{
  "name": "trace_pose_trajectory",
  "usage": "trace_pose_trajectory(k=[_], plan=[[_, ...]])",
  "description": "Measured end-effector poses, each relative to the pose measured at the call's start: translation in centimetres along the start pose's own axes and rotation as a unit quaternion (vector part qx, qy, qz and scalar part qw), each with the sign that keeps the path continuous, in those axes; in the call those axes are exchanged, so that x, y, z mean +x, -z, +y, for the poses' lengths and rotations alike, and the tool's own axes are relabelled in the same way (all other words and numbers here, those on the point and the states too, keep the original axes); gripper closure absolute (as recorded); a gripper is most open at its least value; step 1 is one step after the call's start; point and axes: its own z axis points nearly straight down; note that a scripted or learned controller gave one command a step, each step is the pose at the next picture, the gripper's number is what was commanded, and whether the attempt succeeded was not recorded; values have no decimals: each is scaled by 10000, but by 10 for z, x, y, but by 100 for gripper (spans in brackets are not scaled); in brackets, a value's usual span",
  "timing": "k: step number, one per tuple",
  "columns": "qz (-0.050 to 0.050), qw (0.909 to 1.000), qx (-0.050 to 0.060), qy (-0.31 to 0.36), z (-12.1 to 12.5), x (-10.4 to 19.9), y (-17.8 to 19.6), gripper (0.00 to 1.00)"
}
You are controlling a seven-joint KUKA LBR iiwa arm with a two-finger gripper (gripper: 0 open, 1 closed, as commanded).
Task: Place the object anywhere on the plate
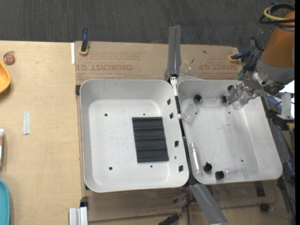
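My gripper (238, 93) hangs over the right bin's (262, 139) far corner, and I cannot tell if it grips anything, while the plate (150, 139) lies well apart in the other bin (93, 125).

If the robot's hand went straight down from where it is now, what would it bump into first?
Most likely the see-through tube right beneath the hand, near the back of the right bin. Past that is the bin's white floor. Height is hard to judge from this slanted view, so it's a best guess.

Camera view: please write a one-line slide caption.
Arm's end effector over right bin holding clear tubes; dark ridged plate in left bin.
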Motion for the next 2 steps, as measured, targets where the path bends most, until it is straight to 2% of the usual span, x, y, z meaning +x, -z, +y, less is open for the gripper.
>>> trace_pose_trajectory(k=[1,2], plan=[[4,9995,2,-316,-8,74,0,100],[3,9996,6,268,-21,144,15,100]])
